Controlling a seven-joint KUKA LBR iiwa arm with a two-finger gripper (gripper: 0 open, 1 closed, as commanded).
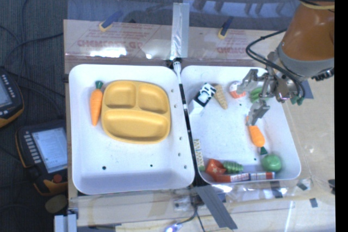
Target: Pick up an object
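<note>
end effector [254,96] open near bin rim [292,136]

Fingers [251,80] spread, pointing left, empty.

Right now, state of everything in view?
gripper: jaws open, over right bin, holding nothing
yellow tray: upright in left bin, compartments bare
left carrot: flat beside tray
right carrot: flat, below gripper
green ball: resting in right bin's corner
marker: flat along front wall
</note>
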